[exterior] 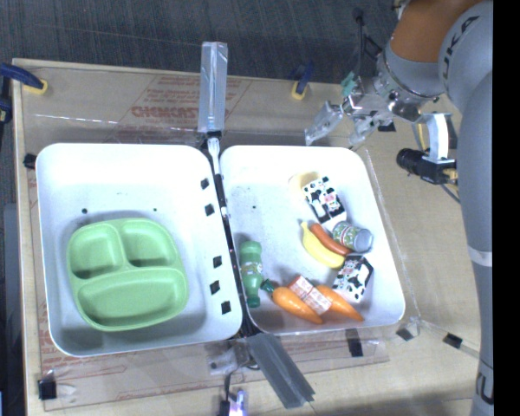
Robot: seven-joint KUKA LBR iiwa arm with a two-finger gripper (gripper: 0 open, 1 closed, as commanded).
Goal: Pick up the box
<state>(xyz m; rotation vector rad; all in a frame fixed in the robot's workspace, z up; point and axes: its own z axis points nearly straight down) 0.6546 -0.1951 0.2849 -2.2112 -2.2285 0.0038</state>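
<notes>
From the overhead camera I saw the arm reaching in over the counter, grey with its orange band at the top edge. Its gripper hung just beyond the far rim of the right bin, above bare counter and not over the bin's contents. The jaws looked spread apart, with nothing between them (the metal parts were small and cluttered, so I read this with some caution).

Taking the right bin as my landmark: a cow-patterned box lay in its far half, tilted, just beside a small yellow item. A second cow-patterned box lay near the bin's near right corner. Between the two boxes sat a banana, with a can touching its right end. Along the bin's near edge lay two carrots and a small striped packet among them. A green bottle lay against the bin's left wall.

Left of the right bin, touching it along the shared rim, stood the left bin, holding a green divided tray.
</notes>
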